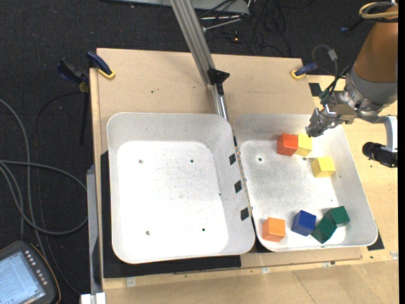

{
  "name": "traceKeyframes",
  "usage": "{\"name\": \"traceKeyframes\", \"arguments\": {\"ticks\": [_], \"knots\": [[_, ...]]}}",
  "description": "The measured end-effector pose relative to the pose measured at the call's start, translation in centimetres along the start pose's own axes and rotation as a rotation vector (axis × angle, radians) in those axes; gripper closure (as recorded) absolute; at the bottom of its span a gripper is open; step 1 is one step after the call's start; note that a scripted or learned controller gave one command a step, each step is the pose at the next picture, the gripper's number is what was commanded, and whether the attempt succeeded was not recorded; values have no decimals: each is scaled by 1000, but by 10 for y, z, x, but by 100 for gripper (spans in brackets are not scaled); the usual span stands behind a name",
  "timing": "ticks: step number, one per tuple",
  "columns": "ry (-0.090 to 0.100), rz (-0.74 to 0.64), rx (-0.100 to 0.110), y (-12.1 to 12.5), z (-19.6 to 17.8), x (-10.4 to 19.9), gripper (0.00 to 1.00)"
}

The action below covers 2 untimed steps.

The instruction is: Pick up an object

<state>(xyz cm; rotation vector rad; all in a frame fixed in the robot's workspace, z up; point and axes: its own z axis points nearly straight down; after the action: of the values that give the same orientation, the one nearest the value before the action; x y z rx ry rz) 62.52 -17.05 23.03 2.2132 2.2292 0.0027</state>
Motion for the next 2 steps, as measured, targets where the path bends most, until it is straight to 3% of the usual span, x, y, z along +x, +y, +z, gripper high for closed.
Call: {"name": "traceKeyframes", "arguments": {"ticks": [2], "knots": [[1, -1, 3, -3, 9, 103, 100]]}}
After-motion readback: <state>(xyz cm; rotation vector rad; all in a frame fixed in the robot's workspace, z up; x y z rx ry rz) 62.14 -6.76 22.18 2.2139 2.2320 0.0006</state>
